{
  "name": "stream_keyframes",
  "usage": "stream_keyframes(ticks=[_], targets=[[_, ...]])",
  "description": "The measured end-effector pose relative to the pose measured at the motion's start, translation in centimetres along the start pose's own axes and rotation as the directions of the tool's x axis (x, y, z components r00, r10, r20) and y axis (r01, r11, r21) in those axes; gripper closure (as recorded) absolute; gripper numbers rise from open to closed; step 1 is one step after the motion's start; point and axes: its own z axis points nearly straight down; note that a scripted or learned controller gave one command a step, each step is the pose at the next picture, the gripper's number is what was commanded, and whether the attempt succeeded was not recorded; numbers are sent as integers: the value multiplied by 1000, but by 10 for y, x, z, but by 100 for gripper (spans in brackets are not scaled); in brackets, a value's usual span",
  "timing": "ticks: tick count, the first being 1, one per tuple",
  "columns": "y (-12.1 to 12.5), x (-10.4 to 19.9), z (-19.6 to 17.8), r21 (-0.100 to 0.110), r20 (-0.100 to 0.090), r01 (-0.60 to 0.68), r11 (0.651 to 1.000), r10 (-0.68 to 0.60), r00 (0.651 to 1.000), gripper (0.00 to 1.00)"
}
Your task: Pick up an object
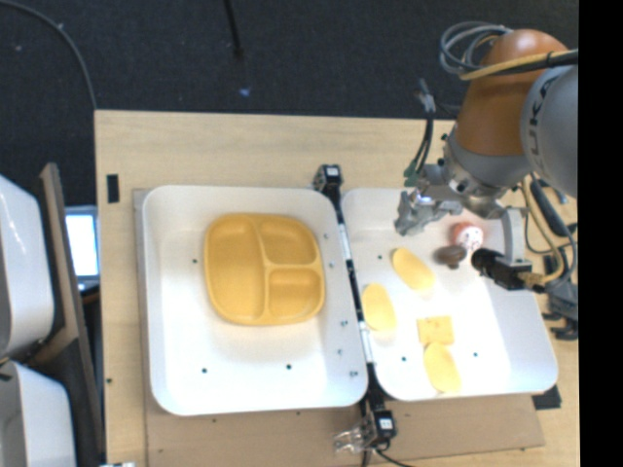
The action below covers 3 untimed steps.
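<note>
In the right bin lie three yellow oval pieces and a small yellow square piece. A small pinkish-red ball and a dark brownish lump sit near the bin's back. My gripper hangs over the back left part of the right bin, just left of the ball and above the nearest oval piece. Nothing shows between its fingers.
The left bin holds a yellow divided plate with three compartments. A black divider strip runs between the bins. The arm's cables and a black fitting hang over the right bin's right side.
</note>
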Motion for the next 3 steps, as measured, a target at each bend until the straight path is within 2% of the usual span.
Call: stream_keyframes(ticks=[3], targets=[[-23, 155, -19, 1, 0, 1, 1000, -1, 1000, 100]])
